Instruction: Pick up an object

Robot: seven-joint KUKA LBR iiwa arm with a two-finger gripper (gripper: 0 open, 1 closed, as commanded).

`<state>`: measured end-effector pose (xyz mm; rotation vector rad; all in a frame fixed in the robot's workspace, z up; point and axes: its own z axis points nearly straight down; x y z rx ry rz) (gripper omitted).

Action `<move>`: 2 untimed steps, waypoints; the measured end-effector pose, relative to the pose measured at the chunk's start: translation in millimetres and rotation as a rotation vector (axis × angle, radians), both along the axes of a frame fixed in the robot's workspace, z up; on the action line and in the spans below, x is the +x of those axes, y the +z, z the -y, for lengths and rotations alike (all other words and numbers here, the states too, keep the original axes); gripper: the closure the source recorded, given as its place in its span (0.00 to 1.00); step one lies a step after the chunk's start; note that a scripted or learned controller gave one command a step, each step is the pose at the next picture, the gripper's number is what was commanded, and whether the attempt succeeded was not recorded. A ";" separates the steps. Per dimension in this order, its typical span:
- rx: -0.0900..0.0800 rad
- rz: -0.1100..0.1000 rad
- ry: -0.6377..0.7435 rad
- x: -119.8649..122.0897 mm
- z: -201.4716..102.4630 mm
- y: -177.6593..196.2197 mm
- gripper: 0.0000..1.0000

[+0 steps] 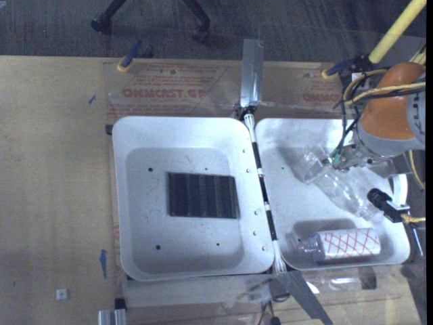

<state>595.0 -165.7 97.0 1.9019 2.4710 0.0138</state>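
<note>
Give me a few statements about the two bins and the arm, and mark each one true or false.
1. A dark ribbed mat lies in the left bin. True.
2. The bottle with the red crisscross label stands upright in the left bin. False: it lies on its side at the near edge of the right bin.
3. The arm is over the right bin. True.
4. The tool holds the mat. False: the tool is over the right bin, near a clear plastic object, and the mat lies apart from it in the left bin.
5. The two bins sit far apart. False: they sit side by side, edges meeting.
</note>
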 end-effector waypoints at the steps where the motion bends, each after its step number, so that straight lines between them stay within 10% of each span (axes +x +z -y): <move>1: -0.001 -0.001 0.097 10.2 -38.1 -1.7 0.00; 2: -0.001 0.004 0.096 11.6 -37.8 9.2 1.00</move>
